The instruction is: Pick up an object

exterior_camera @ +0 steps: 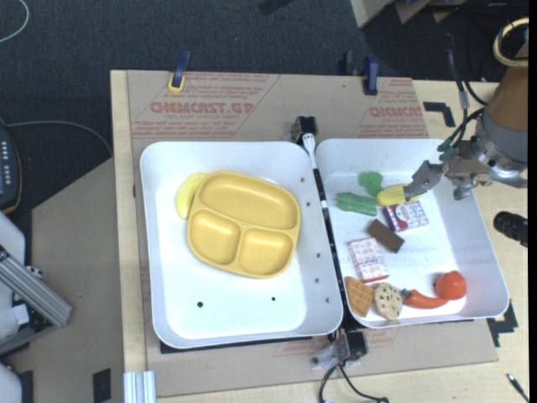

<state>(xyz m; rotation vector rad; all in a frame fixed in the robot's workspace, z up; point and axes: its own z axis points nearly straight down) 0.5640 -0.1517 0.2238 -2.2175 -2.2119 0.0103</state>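
in the camera view, the gripper (428,178) reaches in from three o'clock over the right bin (491,242), one grey finger slanting down toward the yellow piece (391,195) at the bin's ten o'clock; whether the fingers are apart or together i cannot tell, and nothing is visibly held. the piece lies touching the green pieces (361,193), so it looks the likely target. the left bin (159,225) carries a yellow divided tray (243,222), apart from the clutter.
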